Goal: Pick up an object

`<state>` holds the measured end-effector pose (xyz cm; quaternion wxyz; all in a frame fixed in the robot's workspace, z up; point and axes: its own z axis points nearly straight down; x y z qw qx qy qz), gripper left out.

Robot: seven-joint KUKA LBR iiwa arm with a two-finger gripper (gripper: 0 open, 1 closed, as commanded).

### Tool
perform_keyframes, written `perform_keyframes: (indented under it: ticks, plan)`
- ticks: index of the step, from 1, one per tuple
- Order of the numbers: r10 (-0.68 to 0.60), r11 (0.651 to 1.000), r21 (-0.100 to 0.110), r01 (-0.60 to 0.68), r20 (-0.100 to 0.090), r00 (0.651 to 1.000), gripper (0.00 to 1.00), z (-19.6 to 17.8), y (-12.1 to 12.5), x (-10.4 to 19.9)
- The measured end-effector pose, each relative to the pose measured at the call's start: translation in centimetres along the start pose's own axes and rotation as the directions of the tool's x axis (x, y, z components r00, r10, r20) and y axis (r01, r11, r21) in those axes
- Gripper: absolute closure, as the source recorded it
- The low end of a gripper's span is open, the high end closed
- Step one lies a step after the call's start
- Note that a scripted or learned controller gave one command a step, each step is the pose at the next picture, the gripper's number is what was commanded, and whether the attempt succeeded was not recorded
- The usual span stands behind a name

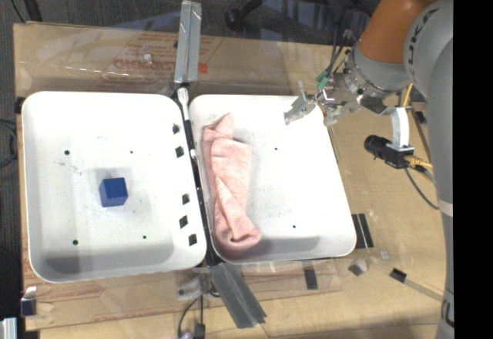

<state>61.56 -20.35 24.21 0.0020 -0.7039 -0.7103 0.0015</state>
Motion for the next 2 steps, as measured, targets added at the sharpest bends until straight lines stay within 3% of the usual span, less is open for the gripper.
perform_keyframes:
  ticks: [1,2]
  plan:
    - [-0.069,0.998,0.0,0.069,0.0,0.998,0.0,9.5,3.0,4.8]
    - [-0.074,0.997,0.002,0.074,0.0,0.997,1.0,8.4,3.0,4.9]
